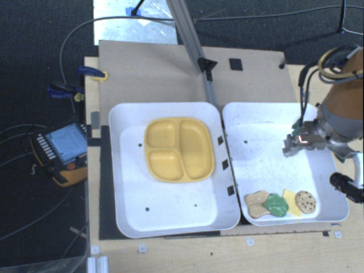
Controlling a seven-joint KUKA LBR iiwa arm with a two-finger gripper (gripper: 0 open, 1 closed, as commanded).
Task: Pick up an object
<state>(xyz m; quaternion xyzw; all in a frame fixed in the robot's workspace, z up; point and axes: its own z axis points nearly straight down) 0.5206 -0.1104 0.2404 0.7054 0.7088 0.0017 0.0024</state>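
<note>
Camera view
Landmark: right bin (267,131).
Gripper (297,145): above the bin's right half, well apart from the food; jaw opening cannot be determined.
Task objects: cookie (306,201), cheese slice (290,198), green leaf (277,205), bread piece (256,203), clustered at the bin's near edge, touching.
Surroundings: yellow divided plate (180,149) in left bin (131,198).

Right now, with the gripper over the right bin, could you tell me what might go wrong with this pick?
1. The toy foods, a tan piece, a green piece, a yellow wedge and a cookie, lie tightly together, so a grasp could catch two or nudge neighbours.
2. They sit against the right bin's near wall, which may block a finger.
3. The gripper is apart from the cluster, so a straight descent would probably close on nothing.
</note>
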